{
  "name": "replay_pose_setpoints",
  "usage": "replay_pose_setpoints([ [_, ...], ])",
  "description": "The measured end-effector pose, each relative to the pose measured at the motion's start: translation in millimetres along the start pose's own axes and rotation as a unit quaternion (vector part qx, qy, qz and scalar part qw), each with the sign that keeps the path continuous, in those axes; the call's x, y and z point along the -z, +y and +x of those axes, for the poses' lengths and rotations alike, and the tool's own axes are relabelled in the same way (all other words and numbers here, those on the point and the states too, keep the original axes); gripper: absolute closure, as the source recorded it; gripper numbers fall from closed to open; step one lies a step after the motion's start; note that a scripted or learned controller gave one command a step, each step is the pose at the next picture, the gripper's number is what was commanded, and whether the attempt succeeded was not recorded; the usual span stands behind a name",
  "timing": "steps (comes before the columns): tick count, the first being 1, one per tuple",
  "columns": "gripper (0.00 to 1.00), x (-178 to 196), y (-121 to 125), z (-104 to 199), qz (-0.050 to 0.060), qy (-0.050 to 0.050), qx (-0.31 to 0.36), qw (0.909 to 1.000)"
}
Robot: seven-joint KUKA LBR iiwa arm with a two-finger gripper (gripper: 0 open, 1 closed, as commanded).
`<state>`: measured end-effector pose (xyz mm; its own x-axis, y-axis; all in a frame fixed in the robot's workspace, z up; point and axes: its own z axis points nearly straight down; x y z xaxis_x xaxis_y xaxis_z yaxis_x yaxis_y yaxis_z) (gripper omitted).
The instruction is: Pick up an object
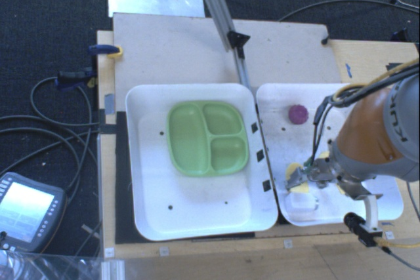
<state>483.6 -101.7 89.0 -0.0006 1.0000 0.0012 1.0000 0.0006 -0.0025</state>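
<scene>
Where the table carries two shallow white bins side by side, the arm [377,134] reaches in from the right and hangs low over the right bin [275,101]. Its jaws [303,177] sit near that bin's front left corner, close to the wall [266,160] that divides the two bins. Whether the jaws are apart or together cannot be told; the wrist hides them from above.

Directly under and just beside the jaws lie small pale objects: a yellowish piece [298,187] and a white, roughly square item [302,201] slightly nearer the front rim. These look like the closest candidates for a pick, lying just below and toward the front of the jaws. Their long axes are too small and blurred to judge.

A round purple object [298,114] rests well apart from the jaws, toward the back of the same bin, with open floor all around it.

The left bin [151,206] holds a green divided plate [208,138], lying flat near its centre, well apart from the arm.

Room is tight near the jaws: the dividing wall stands on the left and the front rim close by, so any approach there probably needs a straight vertical move.
</scene>
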Motion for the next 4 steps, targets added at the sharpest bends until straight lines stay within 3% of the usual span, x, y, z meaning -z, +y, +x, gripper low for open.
replay_pose_setpoints([
  [1,1.0,12.1,1.6,-0.3,-0.003,0.0,0.0,1.0],
  [4,1.0,173.7,15.1,1.7,-0.006,-0.001,0.003,1.0],
])
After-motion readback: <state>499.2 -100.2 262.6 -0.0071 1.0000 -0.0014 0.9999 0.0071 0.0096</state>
